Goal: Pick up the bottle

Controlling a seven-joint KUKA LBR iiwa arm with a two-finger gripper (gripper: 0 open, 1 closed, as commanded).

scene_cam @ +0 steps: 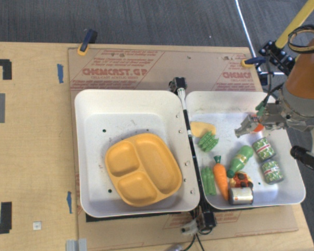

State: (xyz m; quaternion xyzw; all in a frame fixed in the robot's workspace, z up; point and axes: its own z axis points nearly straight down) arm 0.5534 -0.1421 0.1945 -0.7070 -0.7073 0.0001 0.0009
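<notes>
The bottle (240,160) is green and lies tilted in the middle of the right bin (227,114), its cap end toward the lower left. My gripper (246,126) hangs over the bin's upper right part, above and slightly right of the bottle, apart from it. Its grey fingers (240,130) point down-left and stand open with nothing between them. The arm's orange band (303,77) rises at the right edge.
Two green-labelled cans (263,149) (272,171) lie just right of the bottle. A carrot (220,178), a green pod (208,181), a silver can (240,195) and a small red toy (242,179) crowd its lower left. A yellow divided plate (142,167) sits in the left bin (94,114).
</notes>
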